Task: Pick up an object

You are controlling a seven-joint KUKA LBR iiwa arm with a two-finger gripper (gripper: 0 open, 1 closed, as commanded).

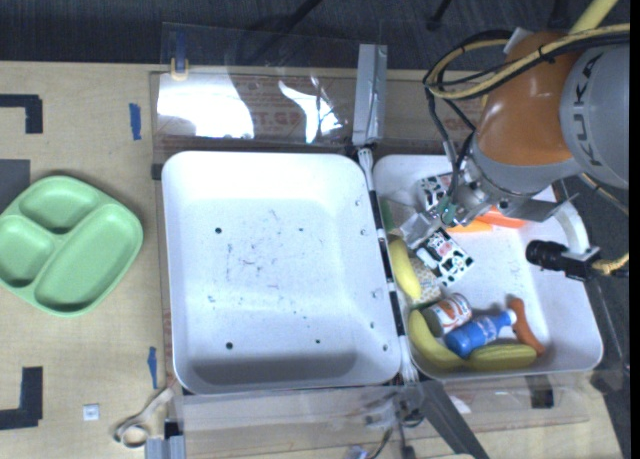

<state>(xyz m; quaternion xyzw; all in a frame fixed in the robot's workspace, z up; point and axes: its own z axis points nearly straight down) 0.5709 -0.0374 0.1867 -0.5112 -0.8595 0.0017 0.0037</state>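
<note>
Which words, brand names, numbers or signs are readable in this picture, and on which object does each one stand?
"KU": the start of large dark letters on the grey arm, cut off by the picture edge.
Blue bottle: its label is too blurred to read.
Black-and-white patterned tags in the right bin: square markings, no letters readable.
Small can with a red and white label: too small to read.

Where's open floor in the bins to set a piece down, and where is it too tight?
The left bin has bare floor wall to wall. The right bin is crowded: bananas, a blue bottle and checkered pieces fill its left and front, under the gripper.
</note>
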